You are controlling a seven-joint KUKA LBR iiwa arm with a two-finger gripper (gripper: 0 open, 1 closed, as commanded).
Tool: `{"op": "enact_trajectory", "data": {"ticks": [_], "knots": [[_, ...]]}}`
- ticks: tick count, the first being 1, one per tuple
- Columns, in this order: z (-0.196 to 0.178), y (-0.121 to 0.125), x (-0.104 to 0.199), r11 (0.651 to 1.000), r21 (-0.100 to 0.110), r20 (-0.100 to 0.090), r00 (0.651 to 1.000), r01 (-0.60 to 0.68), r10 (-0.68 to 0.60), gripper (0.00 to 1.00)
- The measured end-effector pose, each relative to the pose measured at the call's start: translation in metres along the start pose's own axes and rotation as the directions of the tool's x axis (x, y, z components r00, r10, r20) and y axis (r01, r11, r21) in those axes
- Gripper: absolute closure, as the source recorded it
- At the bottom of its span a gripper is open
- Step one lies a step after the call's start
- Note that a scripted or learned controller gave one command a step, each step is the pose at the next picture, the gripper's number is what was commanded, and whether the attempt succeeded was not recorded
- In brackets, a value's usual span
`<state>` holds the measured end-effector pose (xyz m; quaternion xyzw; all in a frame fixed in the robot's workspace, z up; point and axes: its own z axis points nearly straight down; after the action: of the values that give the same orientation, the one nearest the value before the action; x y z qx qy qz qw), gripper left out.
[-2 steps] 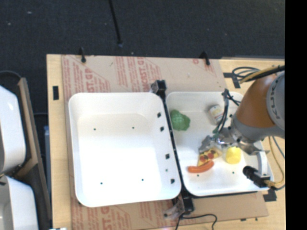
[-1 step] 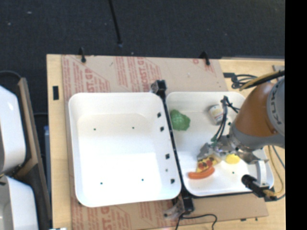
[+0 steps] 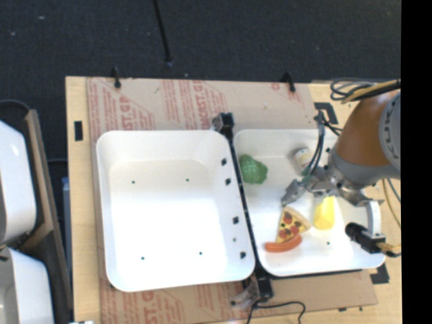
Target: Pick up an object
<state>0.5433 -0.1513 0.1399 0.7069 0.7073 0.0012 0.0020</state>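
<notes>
A: We look down on a light wooden tabletop (image 3: 81, 201) with a sheet of brown cardboard (image 3: 169, 106) printed in red laid over it. Around it we see dark carpeted floor (image 3: 223, 25), and a thin black cable (image 3: 160, 22) runs across that floor toward the tabletop's far edge.

B: On the cardboard we find two shallow white bins side by side, joined by black clips along their shared edge. The left bin (image 3: 121, 147) sits nearer the picture's left; the right bin (image 3: 270, 140) holds the objects. At the picture's left edge we see white boxy shapes (image 3: 13, 181) beside a wooden frame, cut off, and we cannot say what they are.

A: In the right bin we count a green lump (image 3: 253, 169) near the dividing edge, a pizza slice toy (image 3: 291, 225) toward the near side, a red-orange sausage shape (image 3: 282, 246) just below the slice, and a yellow object (image 3: 325, 213) just right of the slice. A small pale thing (image 3: 302, 157) lies near the far wall, too blurred for us to name.

B: The arm (image 3: 364, 140) comes in from the right, its orange band covering the bin's far right corner. The pincer (image 3: 312, 186) hangs over the bin between the green lump and the yellow object, close above the slice. We cannot tell how wide it stands; its metal parts blur together, and we see nothing gripped in it.
</notes>
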Motion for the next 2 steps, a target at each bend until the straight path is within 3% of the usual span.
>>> {"op": "enact_trajectory", "data": {"ticks": [1, 2], "knots": [[0.025, -0.028, 0.006, 1.0, 0.006, -0.001, 1.0, -0.001, 0.001, 0.0], [0.013, -0.049, 0.012, 1.0, 0.003, -0.001, 1.0, -0.002, 0.002, 0.0]]}}
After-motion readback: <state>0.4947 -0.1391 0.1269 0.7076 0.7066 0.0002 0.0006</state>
